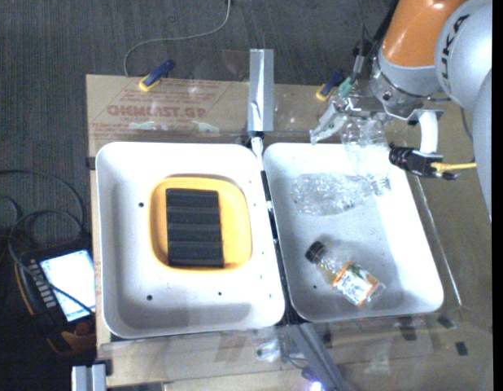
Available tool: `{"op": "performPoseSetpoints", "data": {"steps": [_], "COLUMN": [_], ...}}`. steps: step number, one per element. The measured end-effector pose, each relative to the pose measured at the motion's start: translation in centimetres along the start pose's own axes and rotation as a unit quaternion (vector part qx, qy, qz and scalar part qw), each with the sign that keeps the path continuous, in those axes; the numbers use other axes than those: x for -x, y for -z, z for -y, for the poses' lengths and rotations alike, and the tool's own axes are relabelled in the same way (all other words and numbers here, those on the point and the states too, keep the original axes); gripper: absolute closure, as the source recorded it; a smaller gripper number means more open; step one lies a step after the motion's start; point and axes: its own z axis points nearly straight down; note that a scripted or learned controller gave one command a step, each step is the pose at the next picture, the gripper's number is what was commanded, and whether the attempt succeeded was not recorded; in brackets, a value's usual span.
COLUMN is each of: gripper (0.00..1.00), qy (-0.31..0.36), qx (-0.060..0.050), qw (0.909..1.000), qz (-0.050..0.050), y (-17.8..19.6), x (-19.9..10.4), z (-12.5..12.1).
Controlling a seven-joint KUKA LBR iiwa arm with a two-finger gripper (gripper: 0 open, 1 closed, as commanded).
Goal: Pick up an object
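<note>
My gripper [343, 114] above the right bin's [422, 243] far edge, whether its jaws are apart I cannot tell (clear plastic blurs them), crumpled clear bottle [333, 192] below, small capped bottle [346, 276] nearer, yellow tray [239, 222] in the left bin [121, 218].

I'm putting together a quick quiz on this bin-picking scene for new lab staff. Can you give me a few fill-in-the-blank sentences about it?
1. The yellow tray with the black ridged block lies in the ____ bin as the camera sees it.
2. The small bottle in the right bin has a ____ cap.
3. The crumpled clear plastic lies nearer the ____ edge of its bin than the small bottle does.
4. The gripper is above the right bin's ____ edge.

Missing words: left; black; far; far
</note>
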Motion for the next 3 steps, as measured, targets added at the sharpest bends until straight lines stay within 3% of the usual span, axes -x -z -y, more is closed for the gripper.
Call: {"op": "performPoseSetpoints", "data": {"steps": [1, 2, 3], "gripper": [0.00, 0.00, 0.00], "qy": [-0.054, -0.044, 0.018], "qx": [-0.001, -0.001, 0.019], "qw": [0.9985, 0.9990, 0.9997], "qz": [0.001, -0.001, 0.002], "y": [-7.0, -12.3, -16.3], "x": [1.5, 1.1, 0.9], "z": [4.9, 12.2, 15.5]}}
